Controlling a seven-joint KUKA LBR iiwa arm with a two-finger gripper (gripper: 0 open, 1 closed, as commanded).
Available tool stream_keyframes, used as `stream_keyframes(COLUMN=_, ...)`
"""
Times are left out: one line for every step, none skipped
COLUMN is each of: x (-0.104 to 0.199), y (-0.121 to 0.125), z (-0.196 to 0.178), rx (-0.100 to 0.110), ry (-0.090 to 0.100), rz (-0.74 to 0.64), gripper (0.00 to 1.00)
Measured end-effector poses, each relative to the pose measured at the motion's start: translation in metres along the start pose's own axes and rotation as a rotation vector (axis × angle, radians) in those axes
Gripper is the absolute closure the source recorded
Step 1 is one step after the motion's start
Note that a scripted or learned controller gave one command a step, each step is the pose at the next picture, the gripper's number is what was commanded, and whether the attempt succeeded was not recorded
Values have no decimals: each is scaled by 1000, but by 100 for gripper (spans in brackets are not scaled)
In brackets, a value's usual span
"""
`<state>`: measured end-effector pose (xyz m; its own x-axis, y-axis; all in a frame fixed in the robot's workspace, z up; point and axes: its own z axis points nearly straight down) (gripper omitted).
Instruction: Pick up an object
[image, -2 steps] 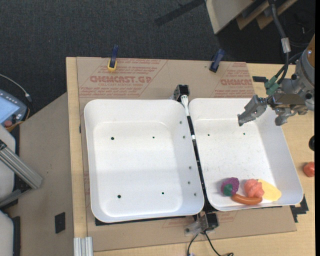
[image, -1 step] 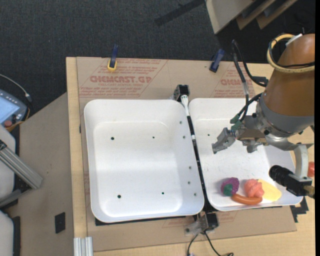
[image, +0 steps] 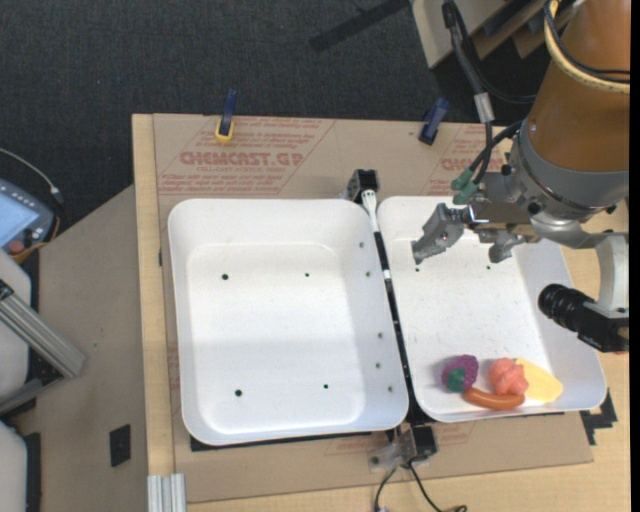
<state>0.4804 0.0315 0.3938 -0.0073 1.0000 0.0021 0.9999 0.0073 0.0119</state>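
Toy food lies in the near corner of the right bin (image: 470, 320): a purple bunch of grapes (image: 459, 372), an orange carrot-like piece (image: 492, 399), a pink-red lump (image: 508, 376) and a yellow piece (image: 541, 384). My gripper (image: 466, 240) hangs over the far half of that bin, well apart from the toys. Its two fingers (image: 436, 236) are spread, with nothing between them.
The left bin (image: 270, 310) sits beside the right one, divided by a black strip. Both rest on a cardboard sheet (image: 260, 150) held by a yellow clamp (image: 226, 125) and a blue clamp (image: 434, 118). A black cylinder (image: 575, 315) juts in at the right.
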Motion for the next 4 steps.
stream_keyframes(x=28, y=-7, z=183, rx=31, ry=-3, rz=6, gripper=0)
stream_keyframes(x=121, y=-3, z=169, rx=11, ry=2, rz=-3, gripper=0)
stream_keyframes(x=37, y=-4, z=212, rx=19, ry=-5, rz=17, gripper=0)
stream_keyframes(x=97, y=-6, z=277, rx=22, ry=-1, rz=3, gripper=0)
